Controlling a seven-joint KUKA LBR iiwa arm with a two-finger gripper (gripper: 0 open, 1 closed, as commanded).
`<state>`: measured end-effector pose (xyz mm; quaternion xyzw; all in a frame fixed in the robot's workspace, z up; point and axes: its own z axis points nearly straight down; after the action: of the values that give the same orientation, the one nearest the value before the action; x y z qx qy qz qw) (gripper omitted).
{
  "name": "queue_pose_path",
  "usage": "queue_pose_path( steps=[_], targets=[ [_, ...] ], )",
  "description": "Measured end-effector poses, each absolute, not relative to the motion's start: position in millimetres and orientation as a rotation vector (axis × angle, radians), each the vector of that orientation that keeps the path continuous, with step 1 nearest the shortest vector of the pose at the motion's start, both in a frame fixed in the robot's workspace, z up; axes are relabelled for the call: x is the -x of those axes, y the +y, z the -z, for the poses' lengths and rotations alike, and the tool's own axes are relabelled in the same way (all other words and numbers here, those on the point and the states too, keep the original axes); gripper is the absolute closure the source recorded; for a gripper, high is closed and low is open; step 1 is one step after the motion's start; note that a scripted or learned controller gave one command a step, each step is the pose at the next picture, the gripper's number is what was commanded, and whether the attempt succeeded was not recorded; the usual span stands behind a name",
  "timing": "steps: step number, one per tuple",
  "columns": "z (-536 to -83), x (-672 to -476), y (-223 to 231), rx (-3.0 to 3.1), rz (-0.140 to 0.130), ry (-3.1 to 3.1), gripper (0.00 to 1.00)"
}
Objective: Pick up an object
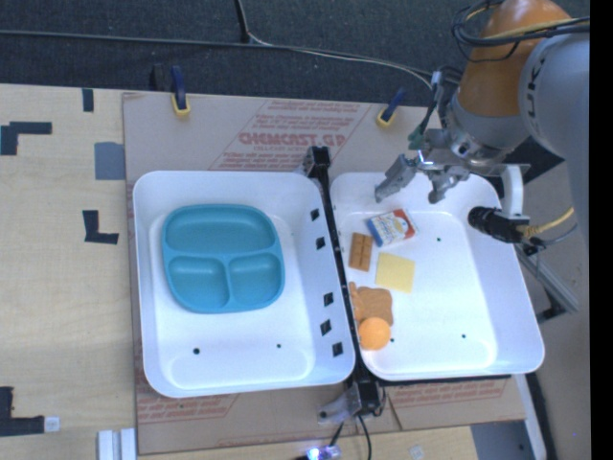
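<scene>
tool [418, 186] open, packet [390, 226] just below

From my seat the arm [536, 75] runs off the right edge so I can't see its base, the print on the small packet [390, 226] is too fine to read, and the orange ball [374, 333] covers part of the brown piece [372, 303] behind it.

We take the left white bin [153, 353] as our landmark. Inside it lies a blue divided plate [223, 257]. Under it lies a cardboard sheet [278, 127] on the wooden counter [57, 286]; beyond it, two yellow clamps [179, 101] [389, 115] grip the cardboard's far edge.
</scene>
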<state>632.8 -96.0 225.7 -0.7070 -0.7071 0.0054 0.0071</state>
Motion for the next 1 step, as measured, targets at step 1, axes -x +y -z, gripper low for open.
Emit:
queue_pose_path(
  steps=[1],
  targets=[
    [-232.4,-635.0,-95.9,2.215,-0.006,-2.221,0.00]
  ],
)
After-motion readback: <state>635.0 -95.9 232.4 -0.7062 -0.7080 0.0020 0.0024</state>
